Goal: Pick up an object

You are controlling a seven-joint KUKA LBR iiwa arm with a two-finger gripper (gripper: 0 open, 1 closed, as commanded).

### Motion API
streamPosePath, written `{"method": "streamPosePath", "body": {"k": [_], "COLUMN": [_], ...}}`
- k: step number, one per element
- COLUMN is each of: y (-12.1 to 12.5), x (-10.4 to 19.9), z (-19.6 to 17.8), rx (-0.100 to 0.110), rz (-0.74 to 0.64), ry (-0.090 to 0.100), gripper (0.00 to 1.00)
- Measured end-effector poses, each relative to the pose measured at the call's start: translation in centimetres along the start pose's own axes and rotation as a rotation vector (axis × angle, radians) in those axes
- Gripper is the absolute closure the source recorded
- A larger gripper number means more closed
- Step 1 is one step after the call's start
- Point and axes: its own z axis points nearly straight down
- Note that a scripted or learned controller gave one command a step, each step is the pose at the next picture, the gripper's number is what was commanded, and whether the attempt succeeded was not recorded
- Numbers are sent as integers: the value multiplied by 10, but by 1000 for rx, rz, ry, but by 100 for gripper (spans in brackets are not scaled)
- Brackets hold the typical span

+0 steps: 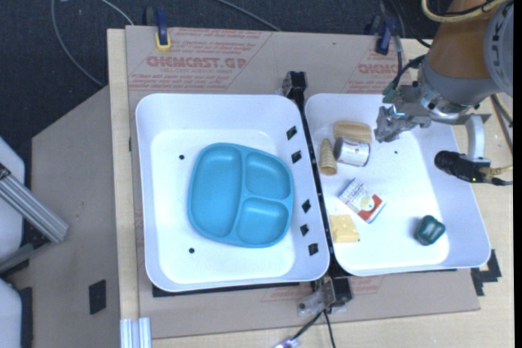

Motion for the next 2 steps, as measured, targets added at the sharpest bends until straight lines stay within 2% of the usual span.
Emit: {"method": "streamPosePath", "body": {"k": [1, 2], "y": [2, 2], "x": [0, 48], "z": [-36, -45], "rx": [1, 4], "rz": [0, -4], "ry": [0, 3], "gripper": [100, 100]}}
